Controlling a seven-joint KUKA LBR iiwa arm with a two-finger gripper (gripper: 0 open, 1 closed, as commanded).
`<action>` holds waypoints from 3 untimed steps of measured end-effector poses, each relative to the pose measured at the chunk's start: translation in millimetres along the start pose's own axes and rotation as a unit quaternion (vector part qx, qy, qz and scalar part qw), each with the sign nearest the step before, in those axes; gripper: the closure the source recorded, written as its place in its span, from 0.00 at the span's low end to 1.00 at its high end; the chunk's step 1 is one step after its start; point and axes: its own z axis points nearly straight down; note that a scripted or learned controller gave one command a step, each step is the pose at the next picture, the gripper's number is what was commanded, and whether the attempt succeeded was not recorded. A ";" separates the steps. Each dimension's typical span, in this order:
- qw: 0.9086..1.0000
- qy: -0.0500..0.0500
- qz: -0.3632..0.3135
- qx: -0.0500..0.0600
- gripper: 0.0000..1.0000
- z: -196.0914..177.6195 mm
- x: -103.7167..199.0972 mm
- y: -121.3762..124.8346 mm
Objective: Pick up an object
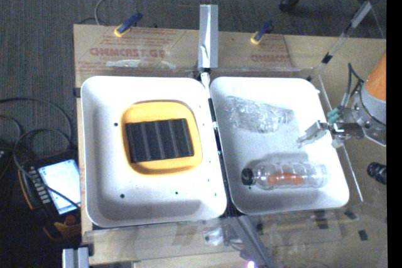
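Note:
A clear plastic bottle (286,175) with a black cap and an orange band lies on its side in the near half of the right bin (326,198). Crumpled clear plastic (257,115) lies in that bin's far half. In the left bin (100,191) lies a yellow rounded block with a black ridged top (161,137). My gripper (316,132) hangs over the right side of the right bin, just above and to the right of the bottle, with nothing seen in it. The grey arm with its orange band (377,85) comes in from the right edge.
A metal divider post (207,41) stands at the far seam between the bins. Two blue and yellow clamps (127,24) (261,32) hold the brown board at the back. A tablet and cables (53,182) lie on the floor to the left.

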 end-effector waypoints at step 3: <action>0.999 -0.002 0.047 -0.001 0.00 123.6 -13.8 95.0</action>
